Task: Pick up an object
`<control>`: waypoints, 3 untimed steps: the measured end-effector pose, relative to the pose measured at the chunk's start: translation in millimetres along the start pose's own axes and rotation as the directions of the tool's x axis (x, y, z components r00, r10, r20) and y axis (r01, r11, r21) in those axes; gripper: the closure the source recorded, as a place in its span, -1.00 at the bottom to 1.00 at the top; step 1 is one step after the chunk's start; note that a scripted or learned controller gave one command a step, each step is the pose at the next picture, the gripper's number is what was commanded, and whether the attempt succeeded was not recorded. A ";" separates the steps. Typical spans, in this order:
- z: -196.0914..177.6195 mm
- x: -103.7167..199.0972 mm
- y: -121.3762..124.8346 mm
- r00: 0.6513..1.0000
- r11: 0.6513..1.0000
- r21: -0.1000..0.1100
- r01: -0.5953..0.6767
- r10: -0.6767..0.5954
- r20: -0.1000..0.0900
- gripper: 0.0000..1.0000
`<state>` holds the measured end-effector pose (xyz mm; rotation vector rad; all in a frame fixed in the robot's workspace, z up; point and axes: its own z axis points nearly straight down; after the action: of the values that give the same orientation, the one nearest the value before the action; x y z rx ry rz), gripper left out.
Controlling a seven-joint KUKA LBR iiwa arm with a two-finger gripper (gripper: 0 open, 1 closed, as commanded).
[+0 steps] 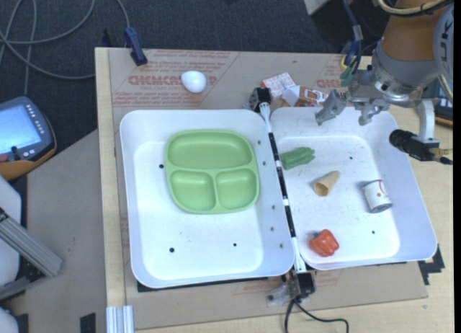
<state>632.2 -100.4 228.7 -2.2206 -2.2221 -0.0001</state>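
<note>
green plate [212, 171]: left bin, wide and flat, poor pick.
pickle [297, 157]: right bin, left edge, soft, light.
cone [325, 181]: mid bin, light; pinch across its middle.
pepper [324, 243]: round, may slip.
can [376, 195]: stiff, rolls.
claw [349, 110]: fingers spread, holding nothing, above bin's far rim.

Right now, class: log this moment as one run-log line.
tool: open, above right white bin's far edge, holding nothing | bin: green leafy piece, tan cone, small white can, red pepper
</note>
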 end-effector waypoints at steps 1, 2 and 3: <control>140.0 -25.9 -52.7 1.000 1.000 0.003 -0.002 0.002 0.000 -1.00; 144.5 0.3 -86.0 1.000 1.000 0.002 -0.001 0.001 -0.001 -1.00; 143.9 -28.8 -40.4 1.000 1.000 -0.001 -0.001 0.001 0.001 -1.00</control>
<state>591.8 -129.1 84.8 -2.2221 -2.2222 -0.0002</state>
